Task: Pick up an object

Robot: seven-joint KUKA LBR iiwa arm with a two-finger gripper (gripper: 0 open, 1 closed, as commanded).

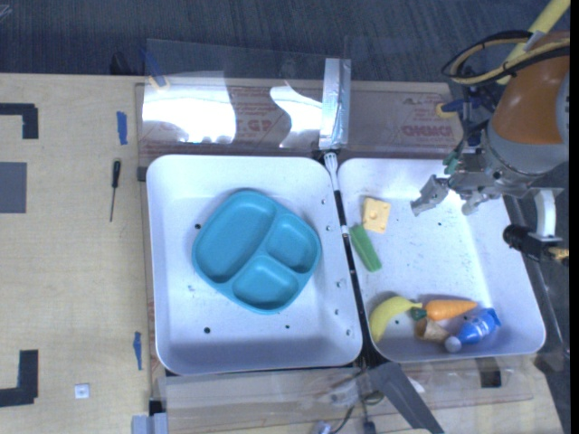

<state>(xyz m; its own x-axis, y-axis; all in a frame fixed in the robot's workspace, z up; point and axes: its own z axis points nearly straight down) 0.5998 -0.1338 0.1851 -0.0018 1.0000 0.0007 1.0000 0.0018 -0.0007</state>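
My gripper (450,199) hangs over the upper part of the right bin (493,260), its two fingers spread apart with nothing between them. A yellow cheese wedge (376,214) lies to its left near the bin's upper left. Below the cheese, a green stick-shaped piece (365,247) rests along the bin's left wall. At the bin's front lie a yellow banana (391,315), an orange carrot (450,310), a brown piece (434,330) and a blue bottle-like toy (477,327), bunched together.
The left bin (172,242) holds a blue divided plate (257,250). A clear plastic sheet and cardboard stand behind both bins. The arm's orange band (534,107) and cables sit at the upper right.
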